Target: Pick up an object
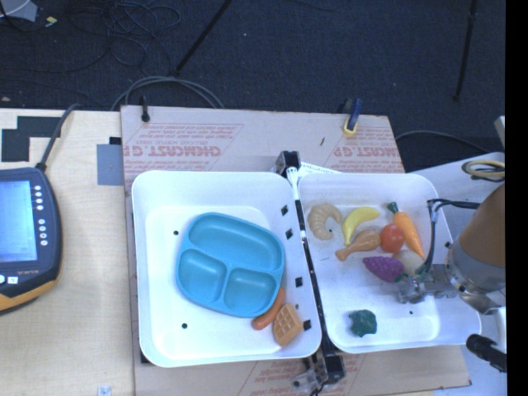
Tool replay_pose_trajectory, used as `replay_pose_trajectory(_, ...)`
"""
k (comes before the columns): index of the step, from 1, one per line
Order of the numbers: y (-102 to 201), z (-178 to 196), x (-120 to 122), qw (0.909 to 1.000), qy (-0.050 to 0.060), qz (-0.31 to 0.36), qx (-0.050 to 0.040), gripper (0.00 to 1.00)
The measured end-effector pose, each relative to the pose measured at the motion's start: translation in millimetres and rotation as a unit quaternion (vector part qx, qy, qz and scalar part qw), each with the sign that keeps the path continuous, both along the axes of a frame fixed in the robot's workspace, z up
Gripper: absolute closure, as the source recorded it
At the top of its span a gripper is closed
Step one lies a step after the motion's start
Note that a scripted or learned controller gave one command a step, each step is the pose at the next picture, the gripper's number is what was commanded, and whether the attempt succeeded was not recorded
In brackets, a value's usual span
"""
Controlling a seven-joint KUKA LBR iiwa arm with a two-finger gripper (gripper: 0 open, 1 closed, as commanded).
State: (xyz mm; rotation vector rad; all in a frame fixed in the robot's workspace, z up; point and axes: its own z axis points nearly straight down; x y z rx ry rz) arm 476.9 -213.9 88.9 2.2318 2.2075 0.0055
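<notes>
While the arm [487, 238] reaches in low from the right, its fingers [410, 290] are seen just inside the right bin [396, 337], beside the grapes [383, 267]; whether they are apart or together cannot be told, since they are small and dark against the metal around them. Nothing is seen between them.

Nearest the camera in that bin, a green broccoli [362, 322] is set alone on bare floor, well apart from the rest. It is judged the easiest pick: a light, stiff plastic toy, knobbly enough not to slip, best taken across its middle. Just beyond, the grapes are crowded by a tomato [392, 238], a drumstick [360, 245] and a carrot [407, 231]; these smooth, rounded toys are likely to roll or squirt out of a pinch, and neighbours may be pushed aside. Farther back, a banana [361, 220] and a shrimp [323, 219] are laid near the divider.

In the left bin [157, 304], a waffle [287, 324] and a sausage [266, 315] are tucked against a blue tray [229, 264]; the sausage is partly hidden under the tray's rim.

The arm is cut off at the right, so its wrist cannot be made out. A pale object by the tomato is too blurred to be named.
</notes>
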Motion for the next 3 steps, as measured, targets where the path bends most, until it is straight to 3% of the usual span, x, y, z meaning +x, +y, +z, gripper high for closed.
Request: replay_pose_trajectory(3, 0.0, 0.0, 0.0, 1.0, 0.0, 0.0, 0.0, 1.0)
